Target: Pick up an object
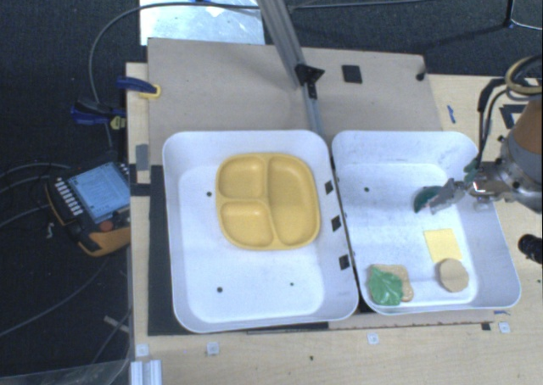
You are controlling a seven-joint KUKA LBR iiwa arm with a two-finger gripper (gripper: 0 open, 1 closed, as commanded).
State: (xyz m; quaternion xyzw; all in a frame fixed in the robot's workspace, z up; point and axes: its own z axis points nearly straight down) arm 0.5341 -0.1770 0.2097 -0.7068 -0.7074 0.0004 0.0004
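My gripper [430, 198] hangs over the right bin [382, 163], reaching in from the right edge, its tip pointing left above the bin's bare middle. Nothing shows in its grasp. Just below it lies a flat yellow square [442, 245]. A round tan piece [453, 275] sits by the bin's front right corner. A green leafy item [386, 284] rests on a tan slice at the bin's front left. The gripper is apart from all three.
The left bin [195, 273] holds a yellow three-compartment plate [268, 201]. A grey pole [284, 31] slants across the back of the bench. Cables and a handheld controller [92, 205] lie on the floor to the left.
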